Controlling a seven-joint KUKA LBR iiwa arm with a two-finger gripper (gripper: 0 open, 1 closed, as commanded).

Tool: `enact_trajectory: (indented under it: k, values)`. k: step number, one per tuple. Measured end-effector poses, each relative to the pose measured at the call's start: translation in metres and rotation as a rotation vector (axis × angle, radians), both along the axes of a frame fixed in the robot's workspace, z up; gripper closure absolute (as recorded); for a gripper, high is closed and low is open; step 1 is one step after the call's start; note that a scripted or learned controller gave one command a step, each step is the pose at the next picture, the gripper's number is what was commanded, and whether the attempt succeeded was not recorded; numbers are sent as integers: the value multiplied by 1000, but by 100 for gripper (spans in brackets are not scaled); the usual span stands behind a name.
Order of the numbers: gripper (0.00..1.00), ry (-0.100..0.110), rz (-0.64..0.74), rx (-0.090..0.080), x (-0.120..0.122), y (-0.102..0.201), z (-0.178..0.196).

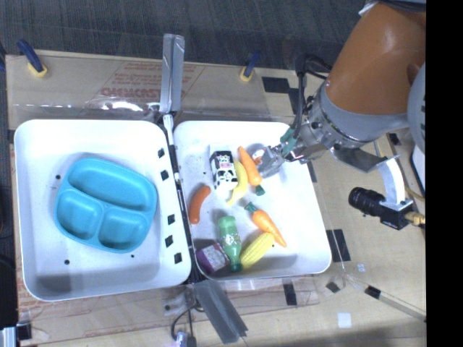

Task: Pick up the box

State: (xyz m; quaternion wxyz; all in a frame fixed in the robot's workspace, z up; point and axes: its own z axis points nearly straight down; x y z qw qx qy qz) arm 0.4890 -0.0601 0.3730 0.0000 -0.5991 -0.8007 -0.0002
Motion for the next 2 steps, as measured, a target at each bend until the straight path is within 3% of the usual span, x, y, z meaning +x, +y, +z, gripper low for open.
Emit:
enact_trajectory:
  k: [1,2]
  values:
    - [100,0,23,0,-6,50,70]
    - [100,2,32,-1,-5,52,80]
